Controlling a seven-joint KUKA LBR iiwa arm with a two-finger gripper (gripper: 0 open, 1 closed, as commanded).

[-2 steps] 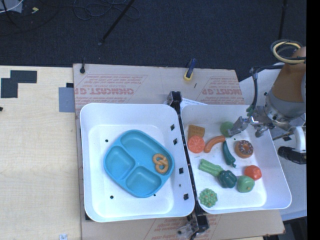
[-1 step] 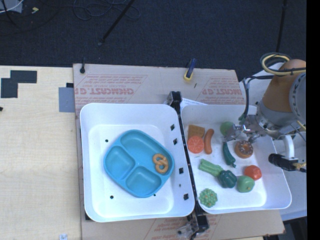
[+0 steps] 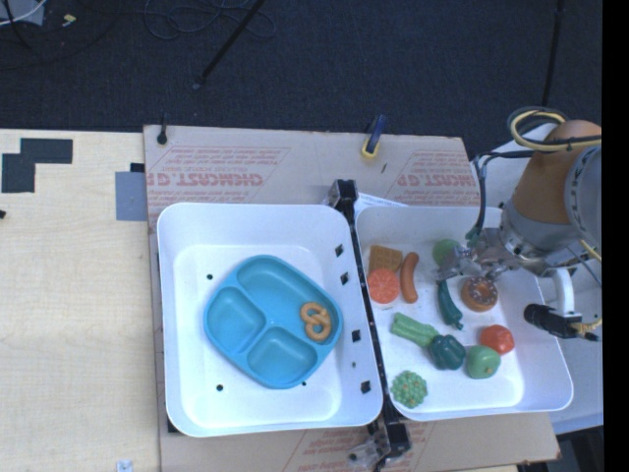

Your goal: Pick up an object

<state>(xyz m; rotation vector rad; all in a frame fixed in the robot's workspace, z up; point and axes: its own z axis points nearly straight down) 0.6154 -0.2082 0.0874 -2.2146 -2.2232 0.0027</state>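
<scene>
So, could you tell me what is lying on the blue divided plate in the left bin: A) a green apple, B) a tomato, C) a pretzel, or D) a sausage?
C: a small tan pretzel lies on the blue plate, while the other food items sit in the right bin.

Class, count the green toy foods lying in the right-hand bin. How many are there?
5: a broccoli, an apple, a round bumpy one at the front, a dark pod, and a piece beside the end effector, which may hide more.
</scene>
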